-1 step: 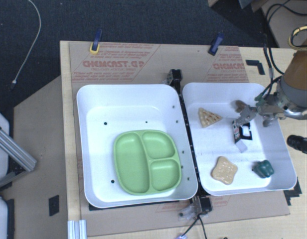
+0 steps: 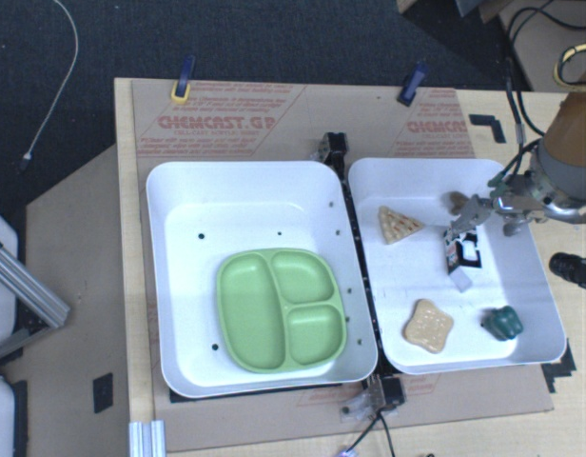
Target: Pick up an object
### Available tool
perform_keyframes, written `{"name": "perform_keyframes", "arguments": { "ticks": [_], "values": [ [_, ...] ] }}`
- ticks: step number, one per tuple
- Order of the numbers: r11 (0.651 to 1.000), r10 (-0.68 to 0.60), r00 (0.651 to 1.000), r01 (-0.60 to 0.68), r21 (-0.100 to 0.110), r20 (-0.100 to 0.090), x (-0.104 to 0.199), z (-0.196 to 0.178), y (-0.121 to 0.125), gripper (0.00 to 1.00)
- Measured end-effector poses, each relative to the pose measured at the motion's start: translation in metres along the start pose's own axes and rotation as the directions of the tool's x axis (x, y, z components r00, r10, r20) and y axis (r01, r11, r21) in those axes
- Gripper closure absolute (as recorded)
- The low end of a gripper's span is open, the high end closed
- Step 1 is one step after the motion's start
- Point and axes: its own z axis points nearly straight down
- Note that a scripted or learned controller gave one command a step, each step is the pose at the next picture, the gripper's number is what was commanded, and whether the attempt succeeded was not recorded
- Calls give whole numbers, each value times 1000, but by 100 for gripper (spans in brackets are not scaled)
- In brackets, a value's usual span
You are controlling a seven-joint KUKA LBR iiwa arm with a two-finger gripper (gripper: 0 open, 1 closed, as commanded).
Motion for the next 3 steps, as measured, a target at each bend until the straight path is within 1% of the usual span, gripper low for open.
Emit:
{"name": "perform_keyframes", "arguments": {
  "ticks": [1, 2, 3],
  "values": [
    [1000, 1, 1000, -1, 3, -1, -6, 44, -4, 0],
    [1000, 0, 1000, 0, 7, -2, -6, 98, -5, 0],
    [1000, 0, 1000, 0, 0, 0, -6, 84, -3, 100]
  ]
}}
